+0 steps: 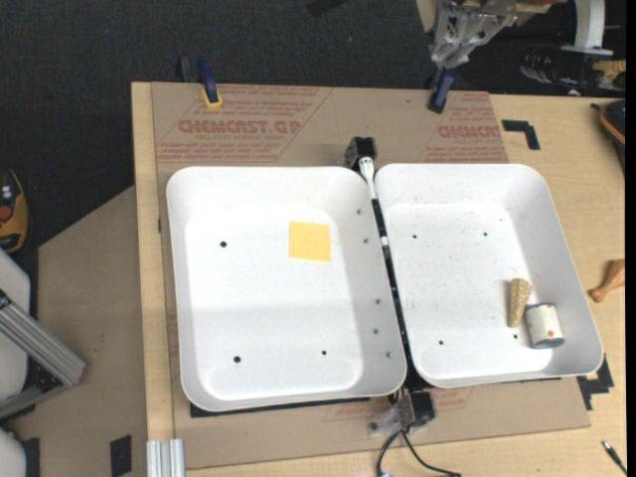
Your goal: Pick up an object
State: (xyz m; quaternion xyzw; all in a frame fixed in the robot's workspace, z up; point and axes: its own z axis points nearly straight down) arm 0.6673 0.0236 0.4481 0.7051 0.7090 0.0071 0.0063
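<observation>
Dark carpet surrounds a plywood bench (99, 296) that carries two shallow white bins side by side. Above the bench's far edge, toward its right corner, the end effector (459, 40) hangs over the carpet, clear of both bins; its tip is too small and cluttered to show whether it is open or closed, so I cannot tell, and nothing can be seen held in it.

Inside the left bin (189, 266) lies one thing, a flat yellow square (309, 240), a little toward the far side of the middle. Inside the right bin (467, 197) lie two things, close to its near right corner: a tan cork (518, 300), its long axis running roughly from the far edge toward the near edge, and a small white cylinder (544, 326) with a grey end, just beside the cork on its near right side, perhaps touching.

Either pair is well apart from the end effector. My judgement is that the cork and cylinder are the likelier pick: they lie almost straight toward the near edge from it, in the nearer bin
</observation>
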